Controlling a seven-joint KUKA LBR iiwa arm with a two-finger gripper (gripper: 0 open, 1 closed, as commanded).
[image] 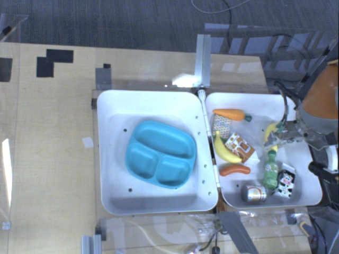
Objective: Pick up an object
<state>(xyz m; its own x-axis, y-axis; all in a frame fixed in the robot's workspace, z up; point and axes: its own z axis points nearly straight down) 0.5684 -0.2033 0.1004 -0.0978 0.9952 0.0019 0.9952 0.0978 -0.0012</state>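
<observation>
The right bin (296, 102) holds a carrot (229, 114), a banana (224, 150), a brown and white packet (239, 146), a red sausage (234, 169), a green bottle (270, 171), a silver can (255, 193) and a black and white carton (286, 181). My gripper (276, 137) reaches in from the right, low over the bin's right half, just above the green bottle's cap. A small yellow object (270, 130) lies right by the gripper tip; whether it is gripped is unclear.
The left bin (114, 142) holds a blue divided tray (160, 153). A metal post (203, 62) stands behind the wall between the two bins. Dark cables run along the right bin's far right edge.
</observation>
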